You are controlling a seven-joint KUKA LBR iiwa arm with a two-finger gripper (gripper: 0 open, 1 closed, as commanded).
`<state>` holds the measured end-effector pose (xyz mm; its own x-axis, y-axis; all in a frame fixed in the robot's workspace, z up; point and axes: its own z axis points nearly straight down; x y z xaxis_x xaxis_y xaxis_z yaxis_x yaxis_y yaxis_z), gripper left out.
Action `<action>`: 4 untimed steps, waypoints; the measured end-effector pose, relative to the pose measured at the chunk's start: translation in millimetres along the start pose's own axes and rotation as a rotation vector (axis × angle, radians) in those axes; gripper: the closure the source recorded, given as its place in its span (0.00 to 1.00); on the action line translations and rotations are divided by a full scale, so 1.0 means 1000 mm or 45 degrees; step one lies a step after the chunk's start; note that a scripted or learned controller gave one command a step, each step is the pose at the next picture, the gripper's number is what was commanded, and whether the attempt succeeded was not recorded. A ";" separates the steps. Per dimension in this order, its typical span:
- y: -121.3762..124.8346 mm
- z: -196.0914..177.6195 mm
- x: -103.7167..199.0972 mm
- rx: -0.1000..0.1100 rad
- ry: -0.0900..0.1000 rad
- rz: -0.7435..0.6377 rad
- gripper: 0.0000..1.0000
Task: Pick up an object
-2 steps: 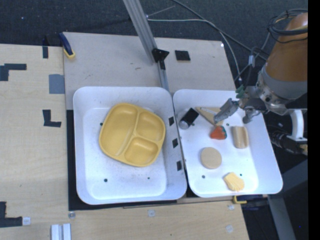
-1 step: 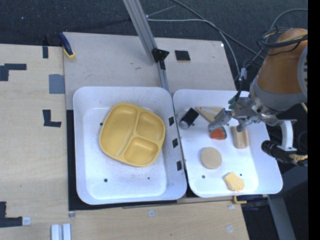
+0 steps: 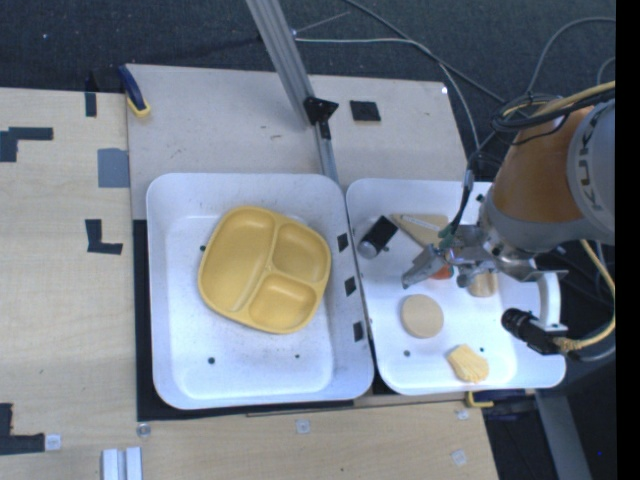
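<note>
We see the two-finger gripper (image 3: pixel 420 273) with fingers spread, holding nothing, in the right white bin (image 3: pixel 390 368), just above the round beige disc (image 3: pixel 422 317). A yellow sectioned plastic plate (image 3: pixel 265 268) occupies the left white bin (image 3: pixel 170 268).

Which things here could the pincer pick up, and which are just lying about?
For the job: pincer, over the right bin; round tan disc; yellow chunk; black and silver cylinder; tan wedge.

Lying about: yellow divided plate in the left bin; blue and yellow clamp on the bench.
</note>
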<state>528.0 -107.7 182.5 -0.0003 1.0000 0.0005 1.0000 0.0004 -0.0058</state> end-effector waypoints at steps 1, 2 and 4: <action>-0.002 0.064 0.006 0.003 0.001 0.000 0.00; -0.001 0.050 0.006 -0.001 0.001 -0.003 1.00; 0.001 -0.058 0.002 -0.012 -0.002 -0.001 1.00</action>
<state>529.6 -105.7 240.9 -0.0014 1.0000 -0.0007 1.0000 0.0014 0.0034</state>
